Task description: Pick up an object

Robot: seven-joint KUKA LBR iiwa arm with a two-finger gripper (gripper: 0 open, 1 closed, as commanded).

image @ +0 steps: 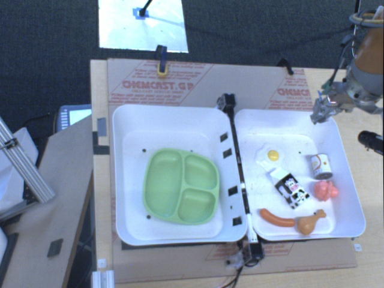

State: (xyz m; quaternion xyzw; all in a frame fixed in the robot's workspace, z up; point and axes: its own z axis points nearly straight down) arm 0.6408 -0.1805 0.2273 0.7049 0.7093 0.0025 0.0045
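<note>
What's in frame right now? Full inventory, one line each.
white bins: 2, white, side by side on the bench
divided plate: 1, light green, three compartments, in the left bin
toy fried egg: 1, white with yellow yolk, right bin, upper middle
small can: 1, white and dark label, right bin, right side
cow-print carton: 1, black and white, right bin, centre
pink toy: 1, pink, right bin, beside the carton, shape unclear
toy sausage: 1, orange-red, right bin, near edge
toy drumstick: 1, tan, right bin, next to the sausage
arm: 1, grey with orange band, upper right
claw: 1, grey, over the right bin's far right corner
</note>
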